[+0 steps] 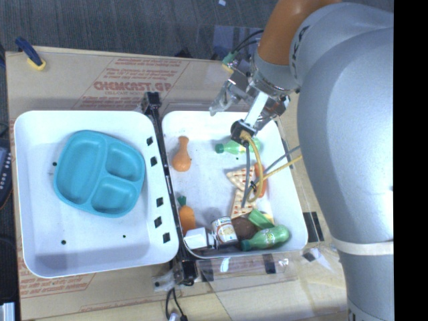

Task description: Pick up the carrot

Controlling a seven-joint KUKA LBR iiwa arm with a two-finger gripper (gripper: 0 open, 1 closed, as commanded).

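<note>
Looming at 3 o'clock, the bulky grey robot arm with its orange band stretches toward the upper edge of the shallow white right-hand bin. The matching left-hand bin carries a sky-blue divided plastic plate and plays no part in this job.

The claw hangs at about 12 o'clock of the right bin, over its far rim. Its tips are too small and blurred to tell whether it is spread or pressed together, and nothing can be seen caught in it.

A heap of toy groceries sits at 5 o'clock in the bin, among them a glossy green bottle-shaped piece and a small labelled tin. A tan-orange, club-shaped toy, narrow end pointing to 12 o'clock, lies near the left wall.

The small orange plastic carrot with a green leafy top rests at 7 o'clock in the right bin, touching or nearly touching the left wall, close to the heap. From the claw it lies between 6 and 7 o'clock, well apart, beyond the club-shaped toy. Its long axis seems to run from 11 o'clock at the leaves to 5 o'clock at the body, so a grasp across that line looks best, though the wall crowds one side.
</note>
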